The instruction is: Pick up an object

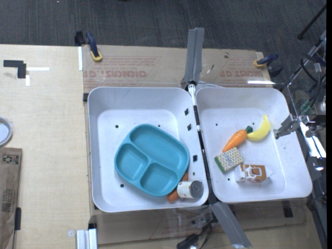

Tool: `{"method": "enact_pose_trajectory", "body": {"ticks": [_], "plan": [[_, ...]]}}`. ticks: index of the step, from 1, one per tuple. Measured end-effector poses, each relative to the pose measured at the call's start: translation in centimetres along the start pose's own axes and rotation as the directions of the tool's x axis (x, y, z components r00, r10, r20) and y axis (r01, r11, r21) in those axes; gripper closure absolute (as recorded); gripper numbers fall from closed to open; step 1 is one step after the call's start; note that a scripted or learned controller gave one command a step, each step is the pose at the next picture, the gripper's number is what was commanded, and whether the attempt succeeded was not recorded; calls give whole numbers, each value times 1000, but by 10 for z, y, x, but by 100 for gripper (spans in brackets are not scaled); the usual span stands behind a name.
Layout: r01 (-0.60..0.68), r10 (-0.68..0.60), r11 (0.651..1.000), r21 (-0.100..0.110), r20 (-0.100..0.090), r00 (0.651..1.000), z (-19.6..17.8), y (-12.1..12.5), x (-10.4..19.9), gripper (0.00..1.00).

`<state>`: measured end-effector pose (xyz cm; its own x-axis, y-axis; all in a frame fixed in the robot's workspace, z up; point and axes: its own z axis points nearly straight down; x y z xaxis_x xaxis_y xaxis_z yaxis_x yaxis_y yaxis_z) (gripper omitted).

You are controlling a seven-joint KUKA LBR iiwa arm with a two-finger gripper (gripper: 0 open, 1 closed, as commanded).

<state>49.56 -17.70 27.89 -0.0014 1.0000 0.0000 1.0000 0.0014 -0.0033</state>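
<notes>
The approach step is in hand: the tool (284,130) (spread or pressed together cannot be told) sits at the right bin's (290,191) right wall, near the banana (261,129). Next it must descend onto it.

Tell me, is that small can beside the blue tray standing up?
Tipped over. The can lies on its side against the blue tray, its round end facing the camera.
</notes>
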Motion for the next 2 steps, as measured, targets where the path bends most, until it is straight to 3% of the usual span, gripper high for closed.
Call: {"method": "enact_pose_trajectory", "body": {"ticks": [1, 2], "plan": [[-17, 17, 1000, -2, 0, 1000, 184, 57, -5, 0], [-21, 21, 1000, -2, 1, 1000, 175, 57, -6, 100]]}}
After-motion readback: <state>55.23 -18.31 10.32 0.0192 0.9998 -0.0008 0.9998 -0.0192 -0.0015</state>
